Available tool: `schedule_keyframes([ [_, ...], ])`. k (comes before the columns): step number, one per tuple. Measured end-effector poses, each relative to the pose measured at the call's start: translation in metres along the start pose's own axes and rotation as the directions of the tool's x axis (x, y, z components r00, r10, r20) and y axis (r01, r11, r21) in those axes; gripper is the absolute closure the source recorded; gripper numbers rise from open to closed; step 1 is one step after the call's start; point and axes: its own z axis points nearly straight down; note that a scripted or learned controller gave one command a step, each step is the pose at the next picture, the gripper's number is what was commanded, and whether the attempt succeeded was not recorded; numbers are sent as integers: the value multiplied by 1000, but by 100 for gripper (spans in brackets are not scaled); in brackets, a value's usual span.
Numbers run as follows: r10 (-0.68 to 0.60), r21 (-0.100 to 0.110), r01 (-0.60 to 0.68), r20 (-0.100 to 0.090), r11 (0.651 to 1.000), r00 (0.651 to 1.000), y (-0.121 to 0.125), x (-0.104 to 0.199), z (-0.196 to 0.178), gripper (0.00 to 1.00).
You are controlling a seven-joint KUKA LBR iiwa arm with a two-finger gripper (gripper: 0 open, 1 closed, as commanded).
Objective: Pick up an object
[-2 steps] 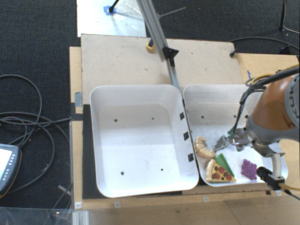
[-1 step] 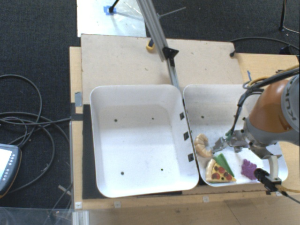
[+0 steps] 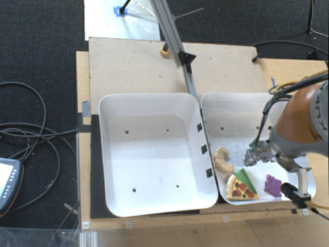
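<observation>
Nearest us, at the front of the right bin (image 3: 226, 107): pizza slice (image 3: 240, 188), purple toy (image 3: 273, 185), croissant (image 3: 223, 159) just behind. Gripper (image 3: 252, 157) hangs over the bin's middle, between croissant & pizza; we can't tell if it's spread or pressed together. We'd pick one target, prob. the croissant, centre over it, then descend straight w/o nudging its neighbours.

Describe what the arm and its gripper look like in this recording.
The arm is grey with a broad orange band above the wrist. Black cables, one with a yellow strand, loop along its upper side. The gripper is a small grey metal assembly with a green spot on it.
</observation>
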Motion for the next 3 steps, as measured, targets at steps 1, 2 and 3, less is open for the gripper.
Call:
schedule_keyframes([
  [1,-6,-4,6,2,1000,1000,10,-5,-60,100],
  [2,-6,-4,6,2,1000,1000,12,-5,-103,100],
  [3,-11,0,11,-1,1000,1000,28,42,-99,100],
])
